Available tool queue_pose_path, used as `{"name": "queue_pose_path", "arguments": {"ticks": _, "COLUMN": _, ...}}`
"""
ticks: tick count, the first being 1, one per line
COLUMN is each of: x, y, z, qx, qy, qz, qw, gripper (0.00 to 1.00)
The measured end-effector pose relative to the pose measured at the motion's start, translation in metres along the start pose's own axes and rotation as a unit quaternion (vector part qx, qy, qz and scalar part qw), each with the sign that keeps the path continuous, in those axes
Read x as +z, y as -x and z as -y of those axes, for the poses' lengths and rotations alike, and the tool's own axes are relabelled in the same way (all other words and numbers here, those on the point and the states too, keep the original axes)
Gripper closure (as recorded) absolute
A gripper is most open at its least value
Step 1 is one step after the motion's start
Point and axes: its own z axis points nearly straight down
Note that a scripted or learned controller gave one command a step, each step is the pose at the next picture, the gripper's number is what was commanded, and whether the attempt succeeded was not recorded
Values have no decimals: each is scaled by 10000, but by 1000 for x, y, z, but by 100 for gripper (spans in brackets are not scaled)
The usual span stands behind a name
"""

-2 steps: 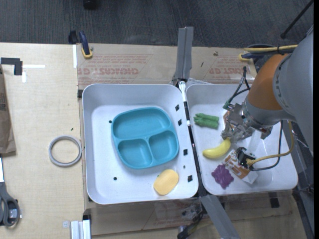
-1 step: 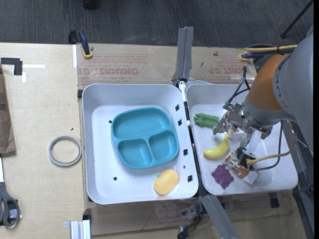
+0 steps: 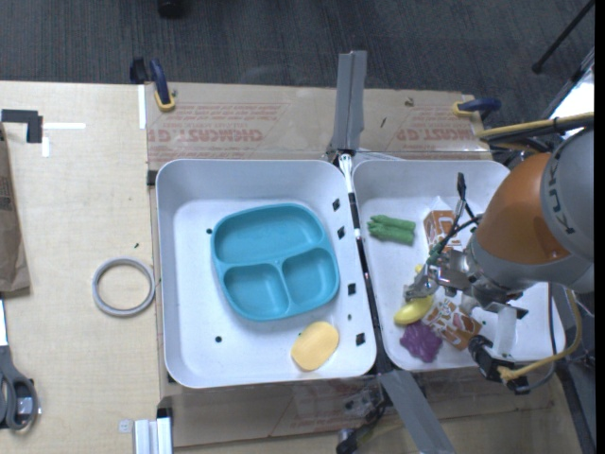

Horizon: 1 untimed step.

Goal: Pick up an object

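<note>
Though the gripper (image 3: 427, 289) hangs just above the yellow banana (image 3: 413, 311), its jaws' spacing cannot be told.

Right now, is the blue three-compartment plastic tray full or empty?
Empty: the blue three-compartment plastic tray shows bare blue in all three sections, lying flat in the left white bin.

We see an evenly lit, fairly bright scene under soft overhead light, with only faint shadows along the inner walls of the left bin (image 3: 170, 282). The white bin floors verge on overexposed, and the blue tray (image 3: 274, 263) carries a mild sheen. Focus is moderate throughout: small items in the right bin (image 3: 529, 183) look soft and grainy.
</note>
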Motion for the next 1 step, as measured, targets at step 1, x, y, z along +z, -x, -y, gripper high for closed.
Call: {"name": "queue_pose_path", "arguments": {"ticks": 1, "x": -7, "y": 1, "z": 0, "qx": 29, "qy": -19, "qz": 1, "qw": 10000, "gripper": 100}}
